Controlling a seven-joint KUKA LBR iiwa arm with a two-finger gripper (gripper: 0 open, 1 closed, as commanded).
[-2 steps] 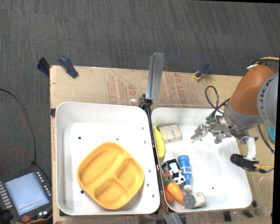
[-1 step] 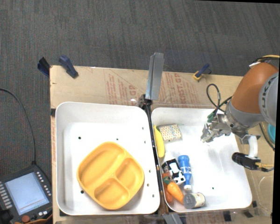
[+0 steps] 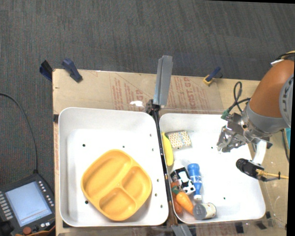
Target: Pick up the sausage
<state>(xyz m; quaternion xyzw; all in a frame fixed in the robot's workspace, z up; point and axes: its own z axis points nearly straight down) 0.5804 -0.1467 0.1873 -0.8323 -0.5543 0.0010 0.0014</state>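
Observation:
In the right bin (image 3: 232,193), a cluster of items lies along the left wall. A small reddish-brown piece that may be the sausage (image 3: 174,185) shows between the black-and-white item (image 3: 182,178) and the orange carrot (image 3: 183,203), mostly hidden by them. My gripper (image 3: 226,145) hangs over the upper right part of this bin, well to the right of and above the cluster. It is open with nothing between its fingers.
The cluster also has a perforated beige block (image 3: 179,139), a yellow banana (image 3: 168,150), a blue bottle (image 3: 194,177) and a small can (image 3: 205,211). A yellow divided plate (image 3: 116,185) lies in the left bin (image 3: 73,131). A black cylinder (image 3: 248,167) sticks out near the wrist.

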